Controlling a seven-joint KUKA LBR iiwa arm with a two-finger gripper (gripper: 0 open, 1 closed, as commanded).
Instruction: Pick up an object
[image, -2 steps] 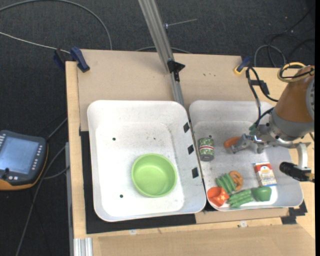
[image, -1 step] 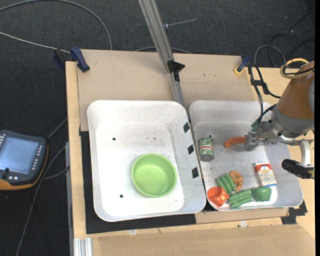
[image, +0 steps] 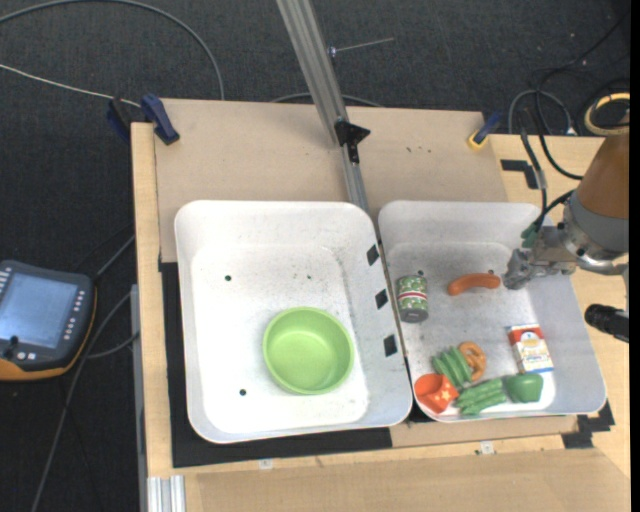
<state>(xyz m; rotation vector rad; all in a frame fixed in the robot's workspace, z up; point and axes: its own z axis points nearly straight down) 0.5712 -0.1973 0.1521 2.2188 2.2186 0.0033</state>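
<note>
The right bin (image: 455, 222) holds several small objects. An orange sausage-shaped piece (image: 472, 285) lies near its middle. To the left of it stands a green and white can (image: 411, 298). A small red and white carton (image: 529, 350) lies at the right. Near the front edge sit a brown pretzel (image: 473, 356), green vegetable pieces (image: 478, 397), a green pepper (image: 524, 387) and a red piece (image: 432, 392). My gripper (image: 517, 274) hangs low over the right bin, just right of the orange piece's end. Nothing shows between its tips.
A light green bowl (image: 308, 349) sits in the left bin (image: 220, 235), toward the front. A metal pole (image: 322, 80) slants down to the gap between the bins. Cables (image: 535, 130) lie at the back right. A handheld pendant (image: 40, 315) rests off the bench at the left.
</note>
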